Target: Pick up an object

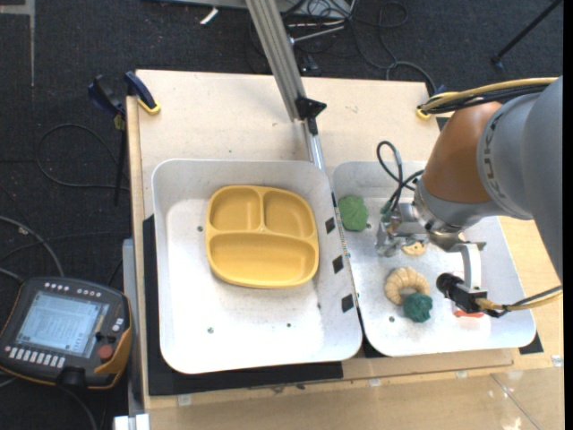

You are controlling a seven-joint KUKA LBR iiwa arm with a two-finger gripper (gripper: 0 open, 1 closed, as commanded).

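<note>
Left bin (179, 267) has 1 yellow tray (262, 236); right bin (501, 330) has 3 bits; gripper (400, 238) there, can't tell its state.

Two bins side by side on the bench (233, 119); the left bin (179, 330) holds a three-compartment divided plate (262, 236), sitting in its upper middle, well away from the near rim; the right bin (501, 330) carries the small items; a leafy toy vegetable (353, 213) lies close to its left wall, a croissant-shaped toy (406, 282) sits nearer the front, and a small broccoli-like piece (417, 306) touches it just in front and to the right; the gripper (394, 237) hangs above the right bin between the leafy piece and the croissant; a teach pendant (63, 327) rests on the floor left of the bench
</note>
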